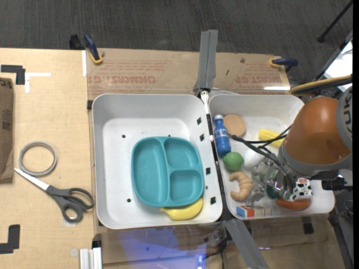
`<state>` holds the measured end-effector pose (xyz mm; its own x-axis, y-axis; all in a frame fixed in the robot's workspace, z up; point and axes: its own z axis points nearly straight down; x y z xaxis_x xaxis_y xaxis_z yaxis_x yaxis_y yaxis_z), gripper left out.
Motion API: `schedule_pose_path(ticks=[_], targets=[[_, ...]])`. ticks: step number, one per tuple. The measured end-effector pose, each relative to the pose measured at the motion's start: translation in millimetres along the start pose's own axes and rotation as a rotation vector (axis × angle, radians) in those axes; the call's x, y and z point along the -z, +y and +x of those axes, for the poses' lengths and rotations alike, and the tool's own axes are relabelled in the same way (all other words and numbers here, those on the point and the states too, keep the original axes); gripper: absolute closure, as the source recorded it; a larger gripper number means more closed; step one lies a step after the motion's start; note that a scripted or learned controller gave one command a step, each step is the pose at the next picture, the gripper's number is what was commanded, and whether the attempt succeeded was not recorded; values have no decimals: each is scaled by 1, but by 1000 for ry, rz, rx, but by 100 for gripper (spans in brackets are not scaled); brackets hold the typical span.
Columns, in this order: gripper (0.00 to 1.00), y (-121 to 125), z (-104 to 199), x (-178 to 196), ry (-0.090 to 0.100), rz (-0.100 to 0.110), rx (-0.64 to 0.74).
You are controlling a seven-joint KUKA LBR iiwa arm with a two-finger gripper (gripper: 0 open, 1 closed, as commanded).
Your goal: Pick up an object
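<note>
The arm, with its orange band (315, 132), reaches down into the right bin (255, 102). Its gripper (266, 185) hangs low over the bin's front part, just right of a tan croissant (242, 185). A green ball (233, 161) lies left of the gripper. Along the bin's left wall rests a blue bottle (221, 135), with a tan round piece (235, 124) beside it. Partly behind the arm shows a yellow item (269, 134). At the front lie a small red, white and blue box (253, 211), a red piece (291, 204) and a black-and-white spotted item (303, 189).
The left bin (112, 150) holds a teal divided plate (167, 171) with a yellow banana (184, 211) poking out under its front edge. Scissors (59, 195) and a tape roll (37, 158) lie on the wooden bench at left. Cables run from the arm over the bin.
</note>
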<state>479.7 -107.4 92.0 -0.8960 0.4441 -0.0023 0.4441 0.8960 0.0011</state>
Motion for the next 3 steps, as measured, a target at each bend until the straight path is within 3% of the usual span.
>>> schedule_pose_path(ticks=[1,2,3], targets=[[0,53,-127,0,-2,1,-152],[100,54,-128,11,-8,0,-149],[100,57,-154,147,-4,0,-261]])
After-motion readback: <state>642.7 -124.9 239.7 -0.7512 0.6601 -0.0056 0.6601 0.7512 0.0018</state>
